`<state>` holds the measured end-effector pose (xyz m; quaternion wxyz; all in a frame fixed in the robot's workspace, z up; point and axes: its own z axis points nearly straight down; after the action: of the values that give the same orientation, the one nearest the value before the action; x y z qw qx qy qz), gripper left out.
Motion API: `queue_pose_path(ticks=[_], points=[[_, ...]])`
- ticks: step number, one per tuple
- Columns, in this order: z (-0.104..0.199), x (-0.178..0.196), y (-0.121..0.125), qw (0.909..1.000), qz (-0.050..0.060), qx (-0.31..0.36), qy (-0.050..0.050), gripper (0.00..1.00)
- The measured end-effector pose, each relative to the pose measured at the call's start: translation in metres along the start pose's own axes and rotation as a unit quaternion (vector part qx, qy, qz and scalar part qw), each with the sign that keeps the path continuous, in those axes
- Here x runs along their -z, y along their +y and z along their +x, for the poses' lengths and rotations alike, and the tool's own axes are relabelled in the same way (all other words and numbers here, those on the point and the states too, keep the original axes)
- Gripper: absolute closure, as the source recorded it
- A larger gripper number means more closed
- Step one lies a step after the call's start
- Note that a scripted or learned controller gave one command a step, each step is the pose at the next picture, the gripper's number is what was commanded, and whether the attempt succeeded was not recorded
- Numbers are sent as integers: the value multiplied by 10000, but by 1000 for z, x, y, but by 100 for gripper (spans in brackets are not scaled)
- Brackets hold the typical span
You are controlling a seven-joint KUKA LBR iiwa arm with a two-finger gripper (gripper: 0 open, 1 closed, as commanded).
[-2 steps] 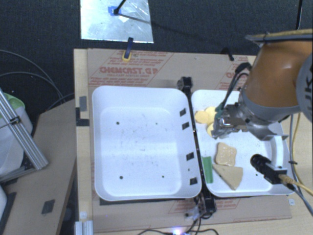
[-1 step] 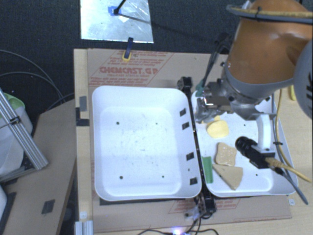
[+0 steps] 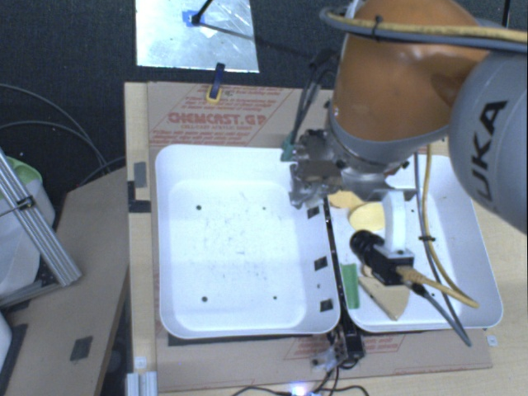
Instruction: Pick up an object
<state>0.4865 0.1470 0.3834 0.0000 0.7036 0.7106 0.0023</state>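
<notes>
A printed cardboard sheet covers the bench under both bins, with dark floor and a silvery sheet beyond it. Your candidates all lie in the right bin. A yellow rounded piece sits near its inner wall, partly tucked under the wrist. A green strip lies along that same wall nearer the front, and a tan wedge is just beside the strip at the front edge. The gripper hangs over the seam where the two bins meet, toward the back. It is close to the yellow piece but not on it, and from this angle you cannot tell whether it is spread or pressed together, so count nothing as held. I would take the yellow piece: it is nearest and looks thick enough to pinch. Move sideways into the right bin first, because a descent from here would likely land on the two rims. Centre over the piece, go down with the tool spread wide, close, then lift straight up and check the grasp. The strip hugs the wall and leaves little room on that side, and the wedge looks flat — both are poorer bets. The bulky grey arm hides much of this bin, so expect a weak view of contact. The left bin offers nothing to reach for.
</notes>
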Motion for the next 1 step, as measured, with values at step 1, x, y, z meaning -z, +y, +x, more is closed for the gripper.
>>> queue_pose_path(ticks=[1], points=[[-21, 125, 51, 10000, -75, -50, 0, 100]])
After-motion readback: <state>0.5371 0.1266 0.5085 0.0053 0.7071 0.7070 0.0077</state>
